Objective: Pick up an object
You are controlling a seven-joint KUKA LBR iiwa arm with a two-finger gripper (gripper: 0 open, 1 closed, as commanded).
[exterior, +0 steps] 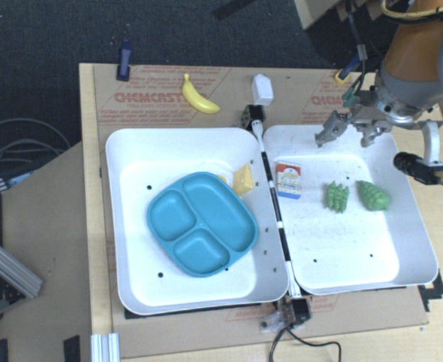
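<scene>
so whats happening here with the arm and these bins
A robot arm is reaching in over the far edge of the right bin, its gripper open and holding nothing. Below it in that bin lie a small red-and-white box and two green toys. The left bin holds a blue divided tray and a yellow piece. Nothing has been picked up yet.

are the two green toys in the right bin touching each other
Apart. The camera view shows a strip of white bin floor between the left green toy and the right green toy.

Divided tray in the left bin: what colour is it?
The divided tray is plain light blue, clearest in the camera view, lying in the left bin.
</scene>
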